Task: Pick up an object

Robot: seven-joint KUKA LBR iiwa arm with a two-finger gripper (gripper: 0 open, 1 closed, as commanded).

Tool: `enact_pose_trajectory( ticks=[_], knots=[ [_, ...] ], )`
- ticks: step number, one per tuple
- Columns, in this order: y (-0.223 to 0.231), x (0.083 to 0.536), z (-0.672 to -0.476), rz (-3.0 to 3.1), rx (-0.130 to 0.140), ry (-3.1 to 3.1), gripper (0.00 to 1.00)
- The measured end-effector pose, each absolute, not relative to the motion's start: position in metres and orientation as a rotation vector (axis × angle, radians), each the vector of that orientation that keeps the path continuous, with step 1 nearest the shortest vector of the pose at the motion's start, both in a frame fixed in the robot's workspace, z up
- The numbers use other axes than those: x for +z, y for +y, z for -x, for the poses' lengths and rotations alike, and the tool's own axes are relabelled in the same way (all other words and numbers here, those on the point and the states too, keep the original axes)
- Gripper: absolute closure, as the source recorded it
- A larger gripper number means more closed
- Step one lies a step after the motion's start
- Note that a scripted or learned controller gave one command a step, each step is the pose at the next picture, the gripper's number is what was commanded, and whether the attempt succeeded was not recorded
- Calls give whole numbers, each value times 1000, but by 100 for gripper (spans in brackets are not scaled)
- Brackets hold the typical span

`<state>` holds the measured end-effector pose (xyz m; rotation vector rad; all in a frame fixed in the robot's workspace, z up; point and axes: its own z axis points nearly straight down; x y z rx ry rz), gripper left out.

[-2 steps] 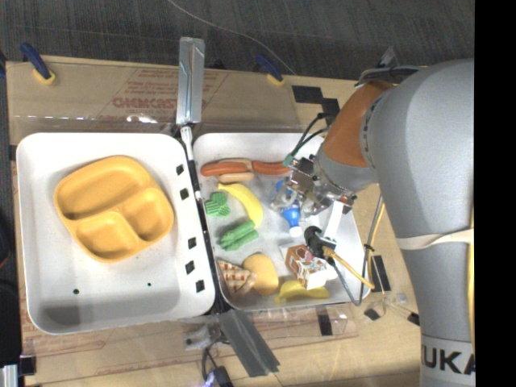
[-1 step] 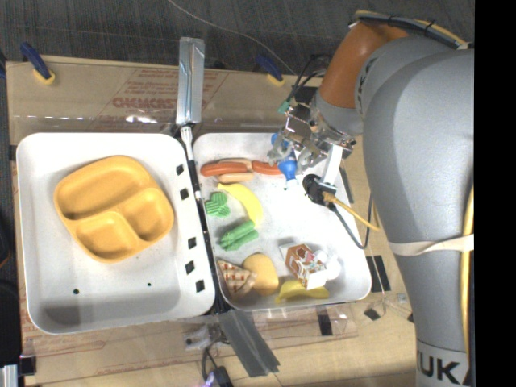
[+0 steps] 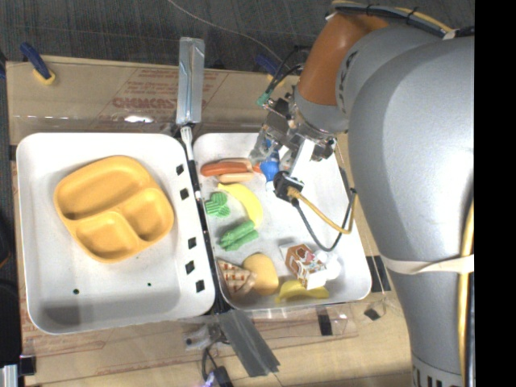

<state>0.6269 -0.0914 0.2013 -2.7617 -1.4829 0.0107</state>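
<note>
Worktop: a bench point(image 3: 97, 87) covered with brown cardboard, bearing two shallow white bins side by side.
Left bin: shallow white plastic bin point(image 3: 40, 297); a yellow plastic plate with three compartments point(image 3: 113, 206) lies in its middle, nearer the far edge.
Right bin: shallow white plastic bin point(image 3: 355, 272), touching the left bin along a central divider; it holds all the small toy foods.
Arm: grey KUKA arm with an orange band point(image 3: 326, 47) above the wrist, reaching over the far right part of the right bin.
Gripper: the gripper point(image 3: 270, 166) hangs low over the far edge of the right bin; whether its fingers are apart or together cannot be told from this view.
Blue object: a small blue item point(image 3: 269, 170) sits right at the gripper's tip; what it is remains unclear.
Hot dog: red-and-tan toy hot dog point(image 3: 227, 168), near the far left corner of the right bin, just beside the gripper.
Banana: yellow toy banana point(image 3: 246, 200), just behind the hot dog toward the bin's middle.
Green pieces: two green ridged toy vegetables point(image 3: 216, 205) point(image 3: 239, 235), along the left wall of the right bin.
Near-edge group: a brown waffle-like toy point(image 3: 234, 276), a pale yellow rounded toy point(image 3: 261, 269), a red-and-white small carton point(image 3: 302, 262) and a yellow flat wedge point(image 3: 302, 293), close together along the near edge of the right bin.
Cable: yellow cable point(image 3: 326, 222) looping from the wrist over the right bin.
</note>
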Motion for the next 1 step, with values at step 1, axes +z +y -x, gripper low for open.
enact_pose_trajectory(
  ticks=[1],
  knots=[
    [-96, 209, -575, 2679, 11, -1629, 100]
  ],
)
